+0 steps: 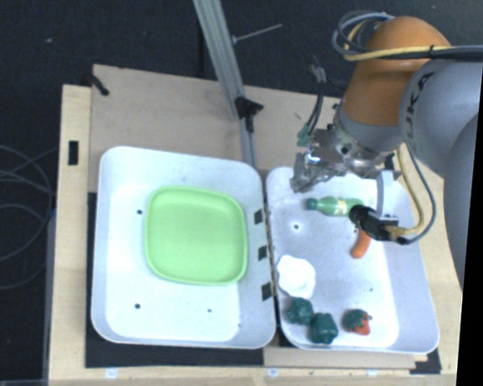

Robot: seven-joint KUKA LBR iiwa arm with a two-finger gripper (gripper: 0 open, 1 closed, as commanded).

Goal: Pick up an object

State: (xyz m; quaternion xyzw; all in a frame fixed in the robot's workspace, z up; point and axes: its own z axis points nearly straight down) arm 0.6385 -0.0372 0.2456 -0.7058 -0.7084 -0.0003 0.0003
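My gripper (pixel 303 178) hangs over the far left corner of the right bin (pixel 406 324), its fingers pointing down with nothing seen between them. Just right of it lies a green bottle (pixel 331 207) on its side. An orange carrot-like piece (pixel 360 244) lies further right. Near the bin's front sit a white lump (pixel 296 275), two dark green pieces (pixel 300 311) (pixel 324 327) and a small red and green piece (pixel 358 322).
The left bin (pixel 115 244) holds a light green square plate (pixel 196 234). A grey metal rod (pixel 224 60) slants down from the top to the gap between the bins. Dark floor with cables surrounds the bench.
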